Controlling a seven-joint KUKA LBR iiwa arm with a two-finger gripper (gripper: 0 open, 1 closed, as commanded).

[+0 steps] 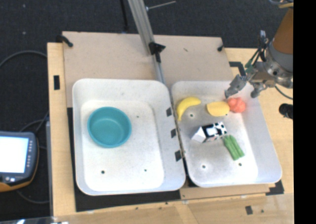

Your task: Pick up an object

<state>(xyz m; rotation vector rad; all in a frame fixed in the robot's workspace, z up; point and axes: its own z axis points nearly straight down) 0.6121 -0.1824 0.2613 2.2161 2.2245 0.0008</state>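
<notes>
My gripper (245, 88) hangs over the far right corner of the right bin (256, 168), its two fingers spread open with nothing between them. Just below it lies a small red-orange object (237, 105), and a yellow lemon-like piece (217, 108) touches that object's left side. A yellow banana (186, 105) rests near the bin's left wall. A black-and-white box (211, 132) lies in the middle of the bin, with a green object (233, 147) beside it to the lower right.
The left bin (148, 168) holds a teal bowl (109, 126). A slanted metal rail (140, 15) rises from behind the gap between the bins. A tablet-like screen (15, 156) sits off the bench at the left.
</notes>
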